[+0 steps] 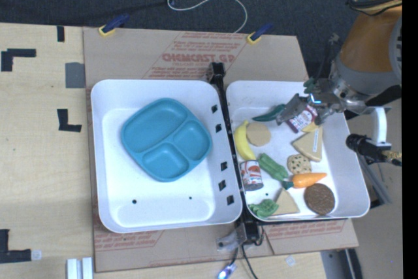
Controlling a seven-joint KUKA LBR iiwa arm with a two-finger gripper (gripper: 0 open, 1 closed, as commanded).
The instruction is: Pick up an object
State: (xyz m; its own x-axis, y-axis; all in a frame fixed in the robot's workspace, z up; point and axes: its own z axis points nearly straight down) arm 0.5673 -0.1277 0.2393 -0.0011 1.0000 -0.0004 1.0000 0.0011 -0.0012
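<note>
Camera view: pincer (295,110) over right bin (353,202) (toy food inside); blue tray (166,138) apart.

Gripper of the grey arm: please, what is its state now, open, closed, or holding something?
Two-finger gripper: over the right white bin, above the toy food; open or shut cannot be told, and no object shows between its fingers.

Bright, even light; soft shadows, slight blur.
</note>
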